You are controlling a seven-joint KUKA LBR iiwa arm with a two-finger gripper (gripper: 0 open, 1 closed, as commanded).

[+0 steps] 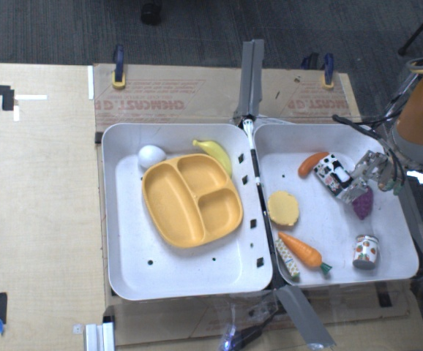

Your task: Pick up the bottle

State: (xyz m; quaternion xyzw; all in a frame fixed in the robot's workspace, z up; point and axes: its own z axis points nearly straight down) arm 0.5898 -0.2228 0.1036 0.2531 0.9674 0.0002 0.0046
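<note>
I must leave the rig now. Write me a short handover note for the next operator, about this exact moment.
Gripper: low over the right bin, near its far right side; whether it grips anything cannot be told.
Bottle: black-and-white, lying in the right bin just left of the gripper, beside a purple item.
Done: the arm has reached the bottle's area.
Left: confirm a grasp, then lift the bottle out.

Glossy white plastic bins (124, 218), matt yellow plastic plate (192, 199) — pale wood bench (36, 196), brown cardboard (175, 97) behind.
</note>
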